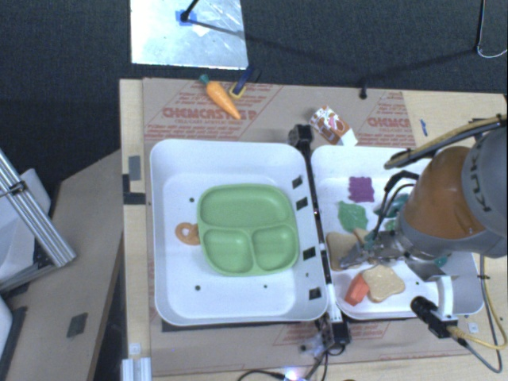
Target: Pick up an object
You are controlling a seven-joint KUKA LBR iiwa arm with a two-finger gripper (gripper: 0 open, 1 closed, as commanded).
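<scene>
The right bin [337, 159] holds a purple piece [361, 189], a green leafy piece [350, 213], a flat tan piece [339, 244], a red-orange piece [356, 290] and a toast-shaped piece [385, 284]. My gripper [363, 251] hangs low in this bin, at the right edge of the tan piece and just above the toast-shaped piece. The arm, with its orange band [444, 201], covers the bin's right half. Whether anything sits in the gripper is hidden by its dark body.
In the left bin [159, 236] lie a green divided plate [242, 228] and a small orange ring [187, 233]. A toy carrot [222, 99] and a wrapped snack [331, 125] rest on the cardboard behind the bins. A silver sheet [188, 22] lies farther back.
</scene>
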